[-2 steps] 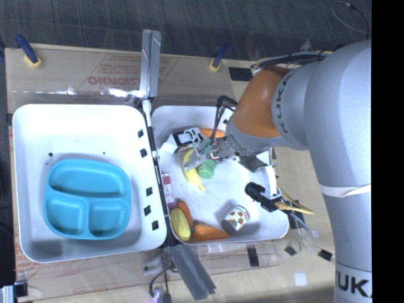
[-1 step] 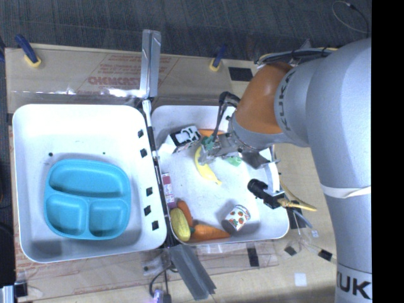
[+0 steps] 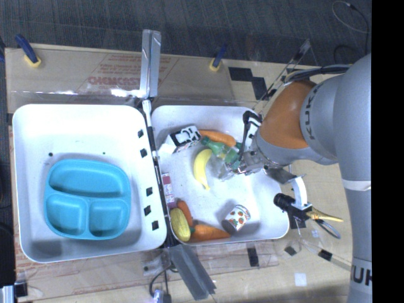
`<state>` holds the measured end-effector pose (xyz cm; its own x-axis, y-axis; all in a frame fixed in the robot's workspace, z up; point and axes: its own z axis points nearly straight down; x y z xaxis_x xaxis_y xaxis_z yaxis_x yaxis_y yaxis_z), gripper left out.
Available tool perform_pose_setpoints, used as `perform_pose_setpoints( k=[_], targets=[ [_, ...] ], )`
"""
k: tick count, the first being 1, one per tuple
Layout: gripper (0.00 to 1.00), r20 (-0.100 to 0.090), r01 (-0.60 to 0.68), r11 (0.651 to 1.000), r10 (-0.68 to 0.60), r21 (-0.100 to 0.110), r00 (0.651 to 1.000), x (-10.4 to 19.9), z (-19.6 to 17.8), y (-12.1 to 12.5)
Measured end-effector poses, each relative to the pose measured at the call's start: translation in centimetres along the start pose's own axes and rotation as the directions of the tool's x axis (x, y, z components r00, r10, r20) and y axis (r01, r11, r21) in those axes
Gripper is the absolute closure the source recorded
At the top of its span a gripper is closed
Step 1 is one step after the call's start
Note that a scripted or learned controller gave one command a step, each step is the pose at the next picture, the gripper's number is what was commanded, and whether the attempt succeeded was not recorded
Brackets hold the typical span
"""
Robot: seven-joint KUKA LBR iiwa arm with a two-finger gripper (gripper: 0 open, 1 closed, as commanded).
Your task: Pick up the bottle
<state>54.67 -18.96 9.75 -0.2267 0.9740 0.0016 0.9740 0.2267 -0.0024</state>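
My arm (image 3: pixel 315 122) came in from 3 o'clock over the desk (image 3: pixel 189 68), with the right bin (image 3: pixel 268 229) under it and the left bin (image 3: pixel 25 169) holding just a blue divided tray (image 3: pixel 88 197). My gripper (image 3: pixel 243 160) was down near the middle of the right bin, and honestly I couldn't tell whether it was apart or clamped on anything.

The bottle (image 3: pixel 221 156), clear with some green on it, lay on its side right at the gripper's 9 o'clock, jammed between a banana (image 3: pixel 202 166) at its 8 o'clock and a carrot (image 3: pixel 218 136) at its 12. To do this well I figured I'd want to straddle the bottle across its narrow width, not along it, and lift straight up so the banana didn't get dragged. A patterned cup (image 3: pixel 237 218) sat well apart at 6 o'clock.
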Motion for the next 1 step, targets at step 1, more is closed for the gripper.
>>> perform_pose_setpoints(
  k=[1],
  targets=[
    [1.0,0.002,-0.096,0.995,0.096,-0.002,0.995,-1.26,-9.14,5.07]
  ],
)
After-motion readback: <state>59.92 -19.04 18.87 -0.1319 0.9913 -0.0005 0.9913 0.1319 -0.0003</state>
